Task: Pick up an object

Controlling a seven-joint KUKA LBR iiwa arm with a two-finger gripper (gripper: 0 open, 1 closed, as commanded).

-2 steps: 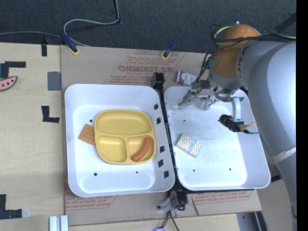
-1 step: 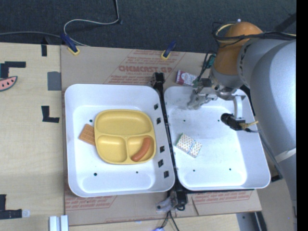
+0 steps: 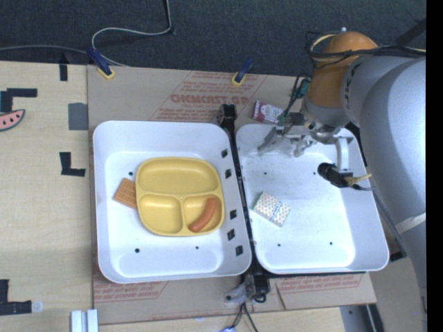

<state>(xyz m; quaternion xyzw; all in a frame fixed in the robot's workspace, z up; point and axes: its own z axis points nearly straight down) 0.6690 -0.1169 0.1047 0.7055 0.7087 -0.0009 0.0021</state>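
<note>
Even overhead light, slightly soft focus.
The white bins [image 3: 166,261] glare mildly; shadows stay faint, and the arm [image 3: 398,137] blurs at the right.

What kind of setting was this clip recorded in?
Most likely a robotics lab test bench, not a kitchen: two white bins sit on cardboard clipped to a tabletop, cables trail across it, and the food is toy-like, with a sausage in a yellow divided plate.

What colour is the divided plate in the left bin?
Yellow: the divided plate shows best in the camera view, holding a sausage in one compartment.
</note>
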